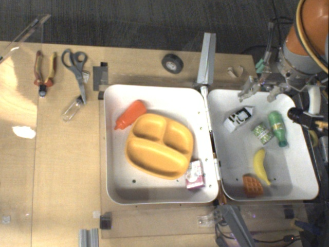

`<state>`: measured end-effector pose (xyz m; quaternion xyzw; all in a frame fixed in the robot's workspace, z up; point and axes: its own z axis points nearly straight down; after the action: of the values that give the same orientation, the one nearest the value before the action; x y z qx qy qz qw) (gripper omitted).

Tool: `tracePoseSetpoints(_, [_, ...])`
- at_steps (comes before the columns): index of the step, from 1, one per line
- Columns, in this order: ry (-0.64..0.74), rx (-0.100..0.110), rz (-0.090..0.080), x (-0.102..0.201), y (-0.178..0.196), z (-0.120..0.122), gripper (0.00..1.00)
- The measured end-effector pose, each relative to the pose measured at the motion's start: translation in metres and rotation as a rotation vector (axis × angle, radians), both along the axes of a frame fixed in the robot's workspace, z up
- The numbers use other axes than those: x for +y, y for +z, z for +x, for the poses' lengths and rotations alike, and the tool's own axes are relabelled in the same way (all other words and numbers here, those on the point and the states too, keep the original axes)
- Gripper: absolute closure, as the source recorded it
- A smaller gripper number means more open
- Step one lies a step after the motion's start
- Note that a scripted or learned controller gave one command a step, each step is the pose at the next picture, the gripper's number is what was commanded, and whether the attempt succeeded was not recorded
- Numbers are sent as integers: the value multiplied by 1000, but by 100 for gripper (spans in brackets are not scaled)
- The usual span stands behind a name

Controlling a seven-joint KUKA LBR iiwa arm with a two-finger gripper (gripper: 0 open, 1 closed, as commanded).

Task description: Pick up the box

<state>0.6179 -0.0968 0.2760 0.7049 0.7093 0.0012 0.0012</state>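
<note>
A small pink and white box (195, 175) leans against the near right wall of the left bin (115, 138), beside a yellow divided plate (160, 144). A smaller black and white box (239, 117) lies in the far left part of the right bin (303, 189). My gripper (258, 92) hangs over the far edge of the right bin, just behind and to the right of the black and white box. It is open, with nothing between its spread fingers (246, 92).
The right bin also holds a green bottle (278, 128), a green patterned packet (262, 133), a banana (261, 166) and a brown waffle (252, 185). An orange-red bottle (130, 114) lies in the left bin. Scissors (77, 68), pliers (43, 72) and a tape roll (172, 63) rest on the bench.
</note>
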Motion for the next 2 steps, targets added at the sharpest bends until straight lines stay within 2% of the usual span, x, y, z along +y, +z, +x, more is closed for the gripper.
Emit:
tracePoseSetpoints(1, [11, -35, -7, -24, -154, 42, 0])
tracePoseSetpoints(2, [41, -66, -19, -19, -163, 20, 0])
